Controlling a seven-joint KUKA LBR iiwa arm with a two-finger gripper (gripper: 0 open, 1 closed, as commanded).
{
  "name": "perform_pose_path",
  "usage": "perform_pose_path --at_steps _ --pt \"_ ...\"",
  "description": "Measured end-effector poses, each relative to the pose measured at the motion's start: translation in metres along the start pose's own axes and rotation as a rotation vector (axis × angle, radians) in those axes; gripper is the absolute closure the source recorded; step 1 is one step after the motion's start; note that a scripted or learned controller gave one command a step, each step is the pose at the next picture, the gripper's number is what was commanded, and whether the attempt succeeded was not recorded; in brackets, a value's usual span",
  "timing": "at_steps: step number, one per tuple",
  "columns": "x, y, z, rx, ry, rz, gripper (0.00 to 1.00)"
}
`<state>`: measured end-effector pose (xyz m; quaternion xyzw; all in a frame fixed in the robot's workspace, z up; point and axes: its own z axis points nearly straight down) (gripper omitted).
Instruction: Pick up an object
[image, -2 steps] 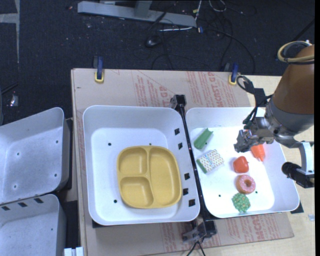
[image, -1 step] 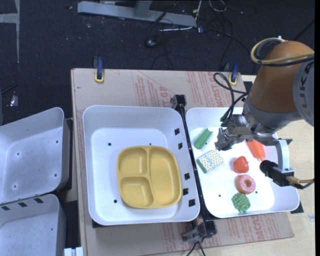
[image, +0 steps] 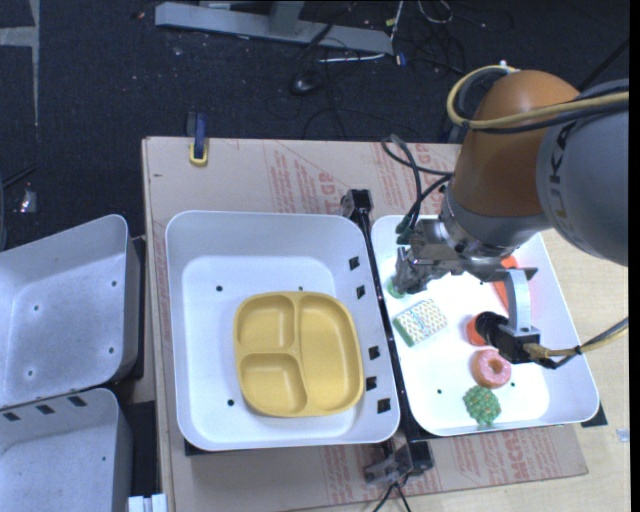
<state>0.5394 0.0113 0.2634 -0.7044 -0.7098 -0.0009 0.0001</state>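
- Objects for picking lie in the right-hand white bin (image: 570, 330), right of frame centre: a white mesh-patterned rectangular block with green edging (image: 420, 321), a pink ring-shaped doughnut toy (image: 491, 369), a green knobbly clump like a broccoli toy (image: 481, 404), and a small green piece (image: 393, 289) against the bin's left wall.
- Gripper (image: 412, 268) sits low over the upper left of that bin, just above the mesh block and next to the small green piece; whether its jaws are spread or closed I cannot tell, and nothing can be seen held.
- Risk — the tool is hard up against the bin's left wall, so a descent here could clip the rim or pinch the wall instead of an item.
- Risk — the mesh block lies flat and tilted; fingers may slide off its edges or nudge it aside.
- Dark black fitting with a cable (image: 505, 338) lies close to the doughnut and could snag.
- Hidden: the grey and orange arm (image: 520, 160) covers the bin's upper part; an orange-red thing (image: 528, 290) peeks out beside it, shape unclear.
- Left of centre, the other white bin (image: 200, 330) holds a yellow three-compartment plastic tray (image: 298, 353), well apart from the tool.
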Motion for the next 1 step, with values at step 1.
perform_pose_path --at_steps 1 --pt "0.0585 0.0098 0.0159 0.002 0.0 -0.001 1.0"
